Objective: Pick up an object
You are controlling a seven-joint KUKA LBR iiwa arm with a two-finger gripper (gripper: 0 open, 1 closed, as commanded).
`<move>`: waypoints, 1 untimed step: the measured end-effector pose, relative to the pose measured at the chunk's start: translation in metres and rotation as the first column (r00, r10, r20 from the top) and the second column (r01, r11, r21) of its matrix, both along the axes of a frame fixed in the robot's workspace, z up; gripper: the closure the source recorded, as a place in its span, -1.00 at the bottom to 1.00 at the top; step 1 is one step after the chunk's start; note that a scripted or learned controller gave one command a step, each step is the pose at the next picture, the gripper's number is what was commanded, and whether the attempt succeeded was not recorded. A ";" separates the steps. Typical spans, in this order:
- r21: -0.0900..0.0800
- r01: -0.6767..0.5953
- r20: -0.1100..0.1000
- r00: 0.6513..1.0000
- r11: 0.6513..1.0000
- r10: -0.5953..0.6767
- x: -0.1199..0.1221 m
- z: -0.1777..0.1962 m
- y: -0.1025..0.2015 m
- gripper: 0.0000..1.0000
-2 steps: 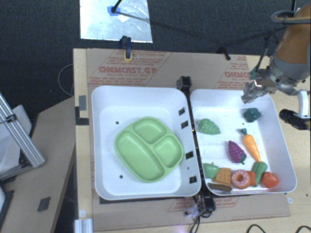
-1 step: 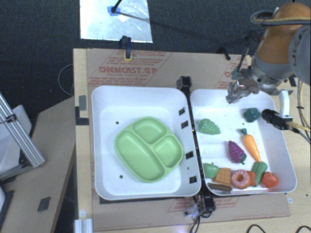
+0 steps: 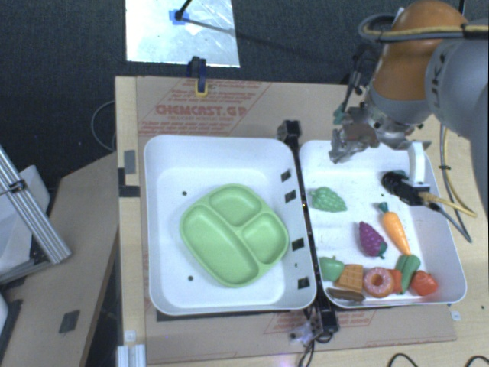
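My gripper point(image 3: 341, 152) hangs over the far left part of the right bin point(image 3: 451, 270), with nothing visible between its fingers. Below it in that bin lie a green bunch of grapes point(image 3: 327, 199), a purple bunch of grapes point(image 3: 371, 238) and an orange carrot point(image 3: 395, 231). Along the bin's near edge sit a green piece point(image 3: 331, 267), a waffle-like brown piece point(image 3: 351, 277), a pink donut point(image 3: 377, 281), a green pepper-like piece point(image 3: 406, 269) and a red piece point(image 3: 425, 283).
The left bin point(image 3: 164, 205) holds a green divided plate point(image 3: 234, 235). Black clips point(image 3: 290, 132) sit along the wall between the two bins. A shiny sheet point(image 3: 183, 21) lies on the dark floor beyond the bench.
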State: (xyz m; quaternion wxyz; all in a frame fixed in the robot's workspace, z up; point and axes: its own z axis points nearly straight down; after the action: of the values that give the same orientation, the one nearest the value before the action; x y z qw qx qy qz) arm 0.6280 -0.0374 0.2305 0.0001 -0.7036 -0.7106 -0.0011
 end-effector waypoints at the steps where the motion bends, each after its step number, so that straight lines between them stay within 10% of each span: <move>1: 0.000 0.000 -0.001 1.000 1.000 0.000 -0.014 0.004 0.058 1.00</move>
State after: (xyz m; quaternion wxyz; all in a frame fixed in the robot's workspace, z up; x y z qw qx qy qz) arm 0.6138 0.0202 0.2349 0.0004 -0.7037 -0.7105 -0.0008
